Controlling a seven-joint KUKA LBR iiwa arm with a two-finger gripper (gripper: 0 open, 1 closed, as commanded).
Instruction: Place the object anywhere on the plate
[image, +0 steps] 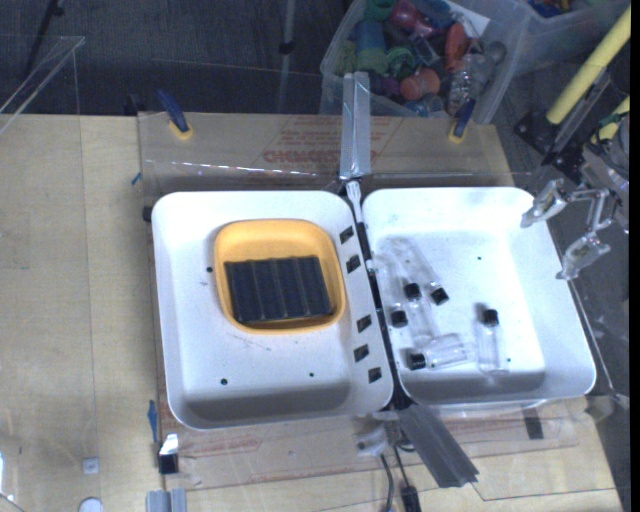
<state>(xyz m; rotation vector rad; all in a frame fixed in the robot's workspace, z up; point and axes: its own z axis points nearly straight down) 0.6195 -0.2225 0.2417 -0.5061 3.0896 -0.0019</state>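
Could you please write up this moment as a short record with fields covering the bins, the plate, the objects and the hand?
left bin: white, holds the plate
plate: orange-yellow, rounded square, with a dark ribbed slab lying on it
right bin: white, holds several small clear vials with black caps, scattered, some lying on their sides
hand: at the right bin's far right corner, above the rim, nothing seen between its fingers
task state: no vial on the plate yet

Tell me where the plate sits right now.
The yellow plate sits in the left bin, near its middle, holding a dark ridged block.
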